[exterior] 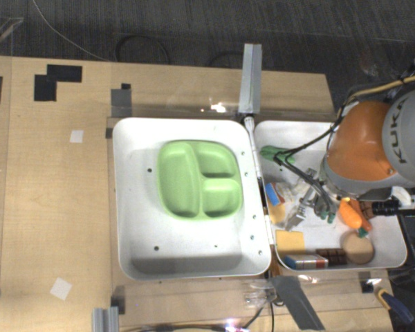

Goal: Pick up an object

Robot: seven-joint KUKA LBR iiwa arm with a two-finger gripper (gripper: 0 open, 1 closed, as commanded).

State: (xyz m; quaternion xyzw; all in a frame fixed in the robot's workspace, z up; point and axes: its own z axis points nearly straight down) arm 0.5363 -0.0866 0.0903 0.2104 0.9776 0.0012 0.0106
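Wooden bench; pincer low in right bin clutter.

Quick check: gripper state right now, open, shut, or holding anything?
Gripper: low in the right bin among the clutter; whether it is open, shut or holding something cannot be told.

orange carrot, yellow block, right bin

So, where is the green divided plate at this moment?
In the camera view, the green divided plate lies alone in the left white bin, near its middle, left of the divider that separates it from the cluttered right bin.
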